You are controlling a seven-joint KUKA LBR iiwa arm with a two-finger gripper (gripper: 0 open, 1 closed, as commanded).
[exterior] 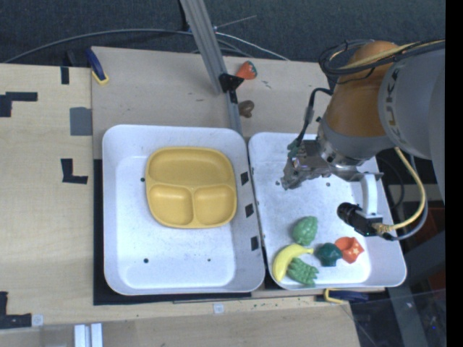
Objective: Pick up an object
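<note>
Overhead slanted view of a bench bearing two shallow white bins side by side. The left bin (126,266) occupies the centre-left of the frame and holds a yellow divided plate (192,186), which lies flat in the bin's upper half with one large compartment toward the top and two smaller ones toward the bottom. The right bin (271,215) sits just beside it, their inner rims nearly touching along a vertical seam at mid-frame. The arm (362,107), grey with an orange band, enters from the upper right and reaches down over the upper part of the right bin. The gripper (291,178) hangs above bare bin floor in the bin's upper-left portion; its fingers point downward and appear close together with nothing visible between them, though how far apart they stand cannot be told from this angle. The candidate objects cluster in the lower right of the right bin, well apart from the gripper: a light green bumpy toy (305,230) nearest the gripper, a yellow banana (285,258) curving along the lower-left of the cluster, a green leafy toy (302,271) touching the banana's lower side, a dark teal toy (328,253) just right of the banana, and a red-orange toy (350,249) beside the teal one. A black cable fitting (352,215) hangs from the arm above the red-orange toy.
</note>
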